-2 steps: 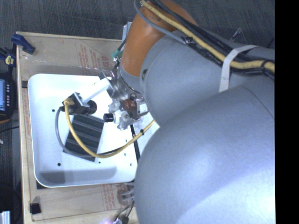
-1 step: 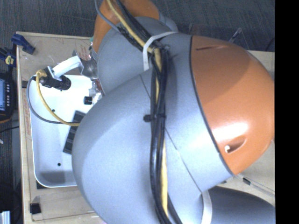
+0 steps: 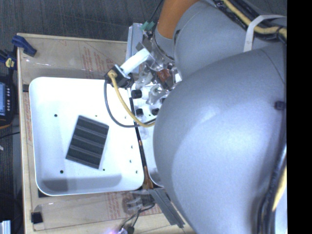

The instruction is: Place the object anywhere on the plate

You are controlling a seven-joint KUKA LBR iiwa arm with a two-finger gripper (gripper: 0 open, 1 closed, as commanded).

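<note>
A: Camera view, table layout?

B: The left white bin [image 3: 48, 130] sits on the table [image 3: 73, 57] and its floor is in plain sight. The right bin is almost wholly covered by the grey arm [image 3: 224, 145], which reaches in from the right with its orange band [image 3: 175, 6] near the top edge.

A: Location of the task item?

B: A dark grey, ribbed rectangular object [image 3: 87, 141] lies flat on the floor of the left bin, tilted slightly, well apart from the bin walls. Whether it is the plate or the object to be placed cannot be told.

A: Tool status?

B: The tool [image 3: 148, 94] hangs over the seam between the two bins, near the left bin's upper right corner, with a black and a yellow cable [image 3: 113, 106] looping beside it. Its opening cannot be told, nor whether it holds anything. It is well apart from the ribbed object.
</note>
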